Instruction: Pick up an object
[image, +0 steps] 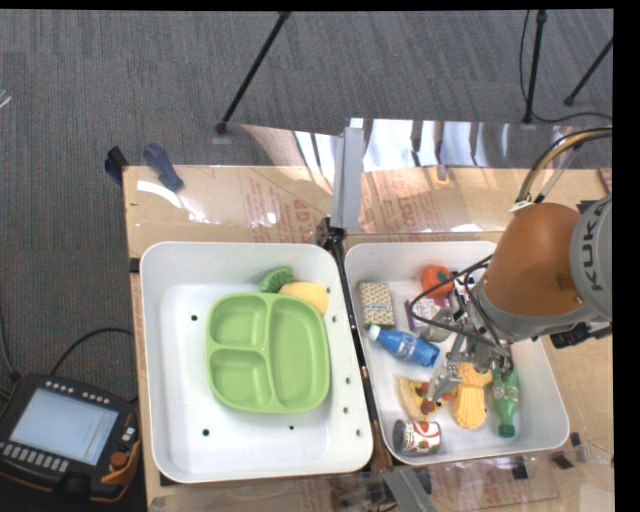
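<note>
At the far left, off the bench, a teach pendant (62, 432) with a pale screen lies on the grey carpet. The left bin (170, 275) holds a green divided plate (268, 353) lying flat in its middle; at the plate's far edge a small green toy (277, 278) and a yellow toy (306, 295) sit touching each other and the plate's rim.

The right bin (530, 420) is crowded. Near its left wall a checkered packet (376, 301) lies flat, and just in front of it a blue bottle (406, 346) lies on its side, cap toward the left. Farther back an orange-red toy (437, 281) is partly hidden by cables. At the near wall a small red-and-white can (417, 437) rests on its side, with a yellow wedge (411, 396) just behind it.

The gripper (462, 375) hangs low over the middle of this bin, below the arm's orange band (540, 262). A yellow corn cob (469, 402) lies directly beneath and just in front of its tip, apparently touching or very near it. Whether the fingers are spread or closed cannot be told, nor whether anything is between them. A green bottle (505, 398) lies just right of the cob, touching it.
</note>
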